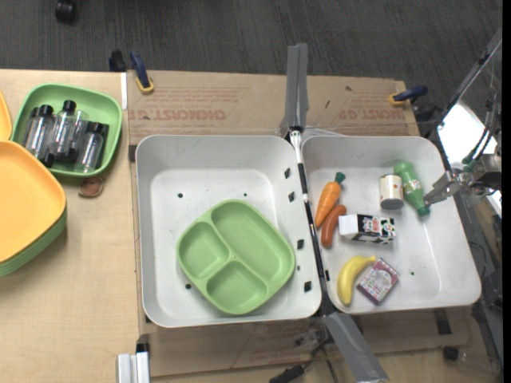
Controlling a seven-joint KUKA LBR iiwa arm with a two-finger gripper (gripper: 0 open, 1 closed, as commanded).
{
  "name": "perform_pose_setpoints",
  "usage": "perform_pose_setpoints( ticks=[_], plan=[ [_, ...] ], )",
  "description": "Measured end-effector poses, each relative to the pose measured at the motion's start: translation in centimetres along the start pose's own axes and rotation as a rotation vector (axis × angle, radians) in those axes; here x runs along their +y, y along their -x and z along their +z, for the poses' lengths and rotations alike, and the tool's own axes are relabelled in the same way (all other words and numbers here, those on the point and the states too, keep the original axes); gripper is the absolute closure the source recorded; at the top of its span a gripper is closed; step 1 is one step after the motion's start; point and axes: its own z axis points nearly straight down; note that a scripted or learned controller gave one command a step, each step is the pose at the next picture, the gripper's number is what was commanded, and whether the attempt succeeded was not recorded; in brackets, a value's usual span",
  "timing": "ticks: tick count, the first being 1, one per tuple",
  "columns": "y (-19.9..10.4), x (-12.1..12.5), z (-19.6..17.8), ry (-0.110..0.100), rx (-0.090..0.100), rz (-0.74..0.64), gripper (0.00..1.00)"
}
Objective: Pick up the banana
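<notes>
Banana waits in the right bin, arm parked at the far edge.

Camera view: the banana [352, 276] lies near the front of the right bin [447, 290], touching a pink packet [377, 281], so a grasp there looks crowded. Also inside: a carrot [328, 199], a sausage [331, 224], a milk carton [367, 227], a can [390, 191] and a green bottle [412, 187]. The gripper [447, 186] sits at the bin's right rim, well apart from the banana; whether its fingers are open, I cannot tell. The left bin [160, 214] holds a green divided plate [235, 256]. On the desk [96, 294], a green tray [105, 114] keeps small bottles [62, 136] together.

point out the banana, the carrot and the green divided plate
banana [350, 277]: camera view, middle of its curved body
carrot [326, 203]: camera view, orange body
green divided plate [194, 278]: camera view, left rim
</notes>
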Motion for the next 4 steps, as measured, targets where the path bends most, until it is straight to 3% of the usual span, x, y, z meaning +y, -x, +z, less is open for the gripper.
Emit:
perform_pose_setpoints(
  ticks=[1, 2, 3, 4],
  plan=[
    [0.0, 0.0, -0.8, -0.001, 0.0, -0.001, 1.0],
    [-1.6, 4.5, 1.8, 0.002, -0.001, -0.126, 1.0],
    [-1.0, -4.7, -0.3, 0.002, -0.001, -0.449, 1.0],
    [-3.9, 2.3, 1.6, 0.003, -0.002, -0.567, 1.0]
  ],
)
